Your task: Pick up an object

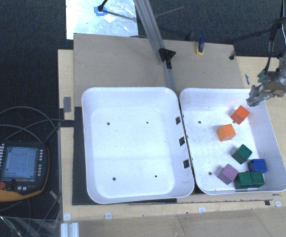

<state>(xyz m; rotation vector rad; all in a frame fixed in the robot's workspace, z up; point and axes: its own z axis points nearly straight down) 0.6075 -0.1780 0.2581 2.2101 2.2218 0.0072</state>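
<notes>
Leftmost, the left bin (91, 132) sits beside the right bin (202, 132). Within the latter, a purple block (227, 174) lies low, an orange cube (225, 132) sits mid-bin, and an orange-red cube (240, 115), turned corner-up with no clear long axis, lies near the far rim. Just right of it, the gripper (255, 98) hovers; whether spread or closed I cannot tell.
</notes>
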